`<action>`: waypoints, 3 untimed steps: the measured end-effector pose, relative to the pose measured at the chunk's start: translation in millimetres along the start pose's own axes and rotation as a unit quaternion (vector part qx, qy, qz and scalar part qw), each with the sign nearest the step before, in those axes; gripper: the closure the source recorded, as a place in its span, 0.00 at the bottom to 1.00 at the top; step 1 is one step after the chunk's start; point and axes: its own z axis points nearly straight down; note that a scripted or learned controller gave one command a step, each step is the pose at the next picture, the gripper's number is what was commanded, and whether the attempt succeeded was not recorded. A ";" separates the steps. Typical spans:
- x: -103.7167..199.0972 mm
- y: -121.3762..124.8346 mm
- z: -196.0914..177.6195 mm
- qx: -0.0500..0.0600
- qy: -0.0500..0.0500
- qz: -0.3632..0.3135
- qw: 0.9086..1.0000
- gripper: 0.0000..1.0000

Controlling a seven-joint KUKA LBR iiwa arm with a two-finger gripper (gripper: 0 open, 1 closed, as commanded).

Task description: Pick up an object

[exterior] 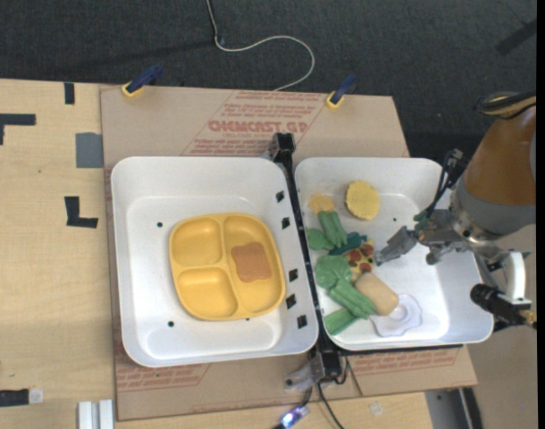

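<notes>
Over right bin (438, 172), tool (399, 244) empty

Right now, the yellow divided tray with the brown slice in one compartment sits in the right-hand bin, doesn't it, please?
Not quite: the camera view shows the yellow divided tray, with the brown slice in one compartment, sitting in the left bin, not the right bin.

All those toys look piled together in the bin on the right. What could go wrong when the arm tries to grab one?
The green pieces, the tan roll and the small colourful toy lie touching, so the tool could nudge or snag a neighbour. The pile hugs the bin's left wall, leaving little room there. The clear lid may be hard to grip.
</notes>
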 end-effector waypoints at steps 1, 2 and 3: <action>0.4 3.2 -7.2 -0.007 -0.001 -0.002 1.000 0.00; -3.8 -0.6 37.8 -0.005 -0.001 -0.002 1.000 0.00; -8.9 6.0 95.9 -0.007 -0.001 -0.001 1.000 0.00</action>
